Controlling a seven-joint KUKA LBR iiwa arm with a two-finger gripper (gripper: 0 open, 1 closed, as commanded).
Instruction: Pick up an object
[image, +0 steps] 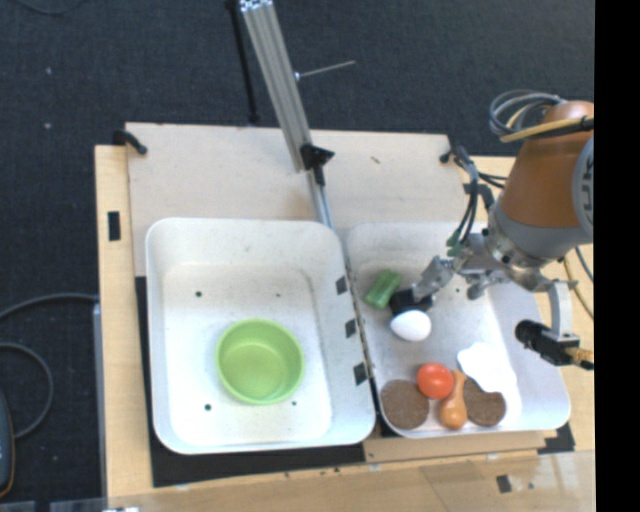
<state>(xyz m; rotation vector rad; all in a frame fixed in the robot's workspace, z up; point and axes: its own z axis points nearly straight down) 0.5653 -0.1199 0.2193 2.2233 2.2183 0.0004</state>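
White egg-shaped object (410, 325) lies in the right bin (530, 400), touching the tip of the pincer (408, 300). Whether the pincer is open or closed cannot be told. Step in hand: the approach. Next move calls for straddling the egg, then closing.

A white egg-shaped object (410, 325) lies in the right bin, just beside a small green block (381, 288) tilted up-left of it. Near the bin's front edge sit 2 brown discs (405, 402), a red-orange ball (434, 380), an orange pear-shaped piece (453, 408) and a white lump (486, 366).
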